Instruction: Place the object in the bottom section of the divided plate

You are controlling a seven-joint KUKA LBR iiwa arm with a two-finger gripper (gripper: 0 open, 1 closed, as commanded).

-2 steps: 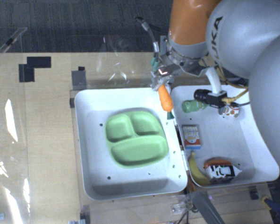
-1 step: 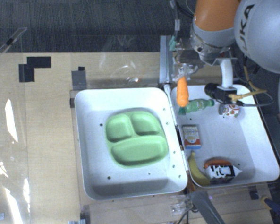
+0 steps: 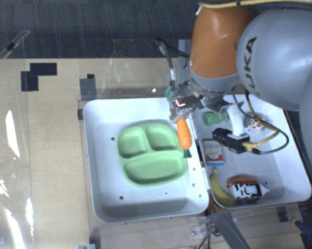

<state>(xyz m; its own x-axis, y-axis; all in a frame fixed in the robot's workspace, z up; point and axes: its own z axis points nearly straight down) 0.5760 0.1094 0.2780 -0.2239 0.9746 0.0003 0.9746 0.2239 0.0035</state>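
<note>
A green divided plate (image 3: 150, 153) lies in the left white bin (image 3: 105, 198), with two small sections at the far side and one wide section at the near side. My gripper (image 3: 178, 113) hangs over the plate's right edge, close to the wall between the bins. It is shut on the top end of an orange carrot (image 3: 184, 134). The carrot points down with its green stub lowest, beside the small right section. Nothing lies in any of the plate's sections.
The right bin (image 3: 291, 176) holds a banana (image 3: 218, 189), a small white and red carton (image 3: 214, 152), an orange and black packet (image 3: 245, 188), a green object (image 3: 214, 117) and a white item (image 3: 251, 123). The arm's grey and orange body covers that bin's far part.
</note>
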